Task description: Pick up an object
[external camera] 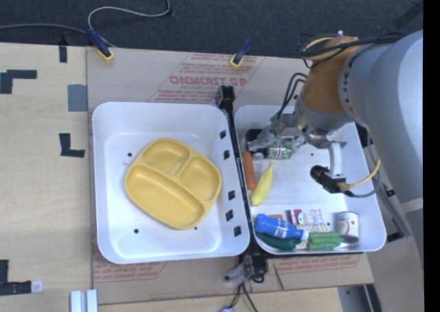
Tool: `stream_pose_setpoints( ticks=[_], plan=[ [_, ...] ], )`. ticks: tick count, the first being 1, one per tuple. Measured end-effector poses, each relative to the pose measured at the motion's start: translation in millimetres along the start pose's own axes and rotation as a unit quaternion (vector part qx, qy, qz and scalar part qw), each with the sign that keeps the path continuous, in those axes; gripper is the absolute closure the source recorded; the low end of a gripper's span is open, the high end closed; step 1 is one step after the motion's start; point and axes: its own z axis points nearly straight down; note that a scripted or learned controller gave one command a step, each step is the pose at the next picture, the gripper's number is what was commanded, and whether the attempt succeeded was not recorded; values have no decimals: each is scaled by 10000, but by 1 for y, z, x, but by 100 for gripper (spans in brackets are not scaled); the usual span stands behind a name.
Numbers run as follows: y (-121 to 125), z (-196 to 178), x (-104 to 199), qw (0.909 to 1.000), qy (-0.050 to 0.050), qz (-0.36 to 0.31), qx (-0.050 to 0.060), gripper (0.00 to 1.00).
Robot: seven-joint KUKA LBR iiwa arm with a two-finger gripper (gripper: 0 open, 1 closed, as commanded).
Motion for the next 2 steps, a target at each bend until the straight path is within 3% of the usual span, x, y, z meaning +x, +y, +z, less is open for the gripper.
stream_pose_setpoints(
  ticks=[1, 2],
  plan=[
    [0, -13, -7, 10000, -53, 17, -8, 100],
    [-68, -86, 81, 9999, -16, 11, 111, 100]
  ],
)
